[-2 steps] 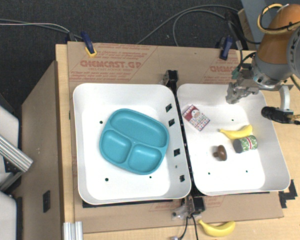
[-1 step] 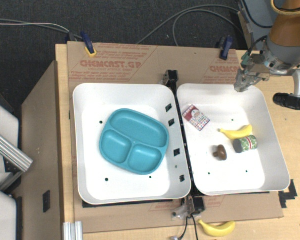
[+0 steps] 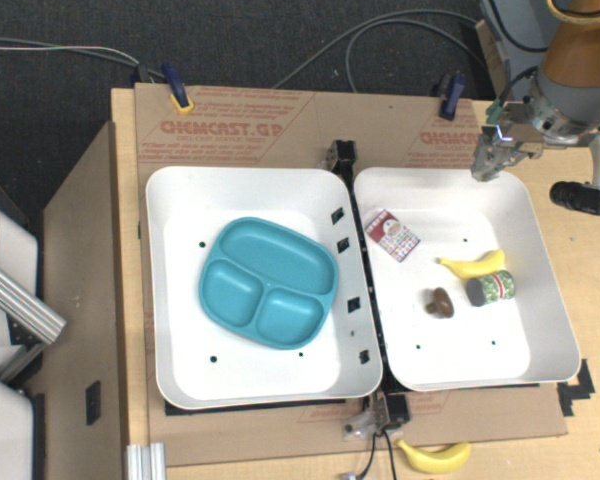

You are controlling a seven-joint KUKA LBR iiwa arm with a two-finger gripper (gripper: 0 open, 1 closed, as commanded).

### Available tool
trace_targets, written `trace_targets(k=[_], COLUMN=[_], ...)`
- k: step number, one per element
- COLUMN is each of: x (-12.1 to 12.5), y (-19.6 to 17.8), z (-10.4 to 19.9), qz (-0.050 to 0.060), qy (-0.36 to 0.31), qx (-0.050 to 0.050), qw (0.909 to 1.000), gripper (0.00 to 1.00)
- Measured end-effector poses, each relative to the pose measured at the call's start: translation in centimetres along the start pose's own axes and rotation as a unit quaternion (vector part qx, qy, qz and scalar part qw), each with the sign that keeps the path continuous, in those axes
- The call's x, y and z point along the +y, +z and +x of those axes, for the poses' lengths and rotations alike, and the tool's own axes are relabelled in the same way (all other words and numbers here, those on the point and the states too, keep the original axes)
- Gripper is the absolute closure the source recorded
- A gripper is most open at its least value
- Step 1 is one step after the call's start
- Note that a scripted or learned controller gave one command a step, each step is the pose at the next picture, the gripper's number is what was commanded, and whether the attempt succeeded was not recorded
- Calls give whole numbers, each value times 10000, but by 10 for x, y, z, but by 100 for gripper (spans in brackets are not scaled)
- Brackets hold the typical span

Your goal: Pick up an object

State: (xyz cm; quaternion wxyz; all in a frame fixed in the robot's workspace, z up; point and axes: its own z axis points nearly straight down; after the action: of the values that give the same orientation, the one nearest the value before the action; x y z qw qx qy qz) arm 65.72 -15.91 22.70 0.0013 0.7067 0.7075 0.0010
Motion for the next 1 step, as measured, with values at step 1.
trace_targets(k=[1], x=[-19], y=[-10], z=[44], qz=[25], qy=[-18], qx=[15], qw=[10000], gripper=[100])
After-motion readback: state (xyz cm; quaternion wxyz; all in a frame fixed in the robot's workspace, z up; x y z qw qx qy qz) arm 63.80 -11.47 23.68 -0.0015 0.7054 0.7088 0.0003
